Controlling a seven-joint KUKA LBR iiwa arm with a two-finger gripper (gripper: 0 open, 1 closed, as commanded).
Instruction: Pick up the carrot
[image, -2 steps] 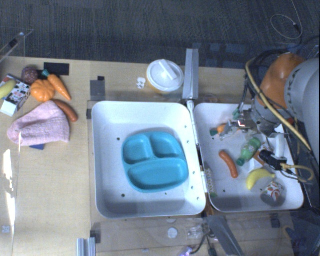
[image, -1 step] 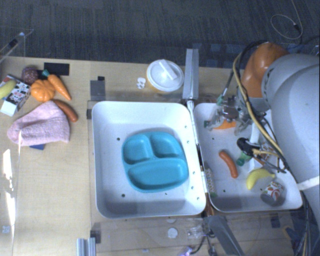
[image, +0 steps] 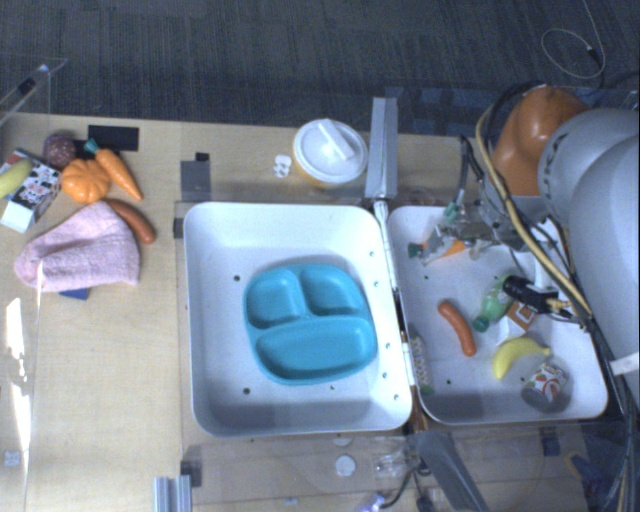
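Carrot lies in the far left corner of the right bin, at the gripper; finger state cannot be determined; blue tray occupies the left bin.

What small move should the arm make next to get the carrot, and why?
Probably a short, straight descent. The gripper hangs at the far left corner of the right bin, just over the carrot, which lies flat on the bin floor. A grasp on it is not visible.
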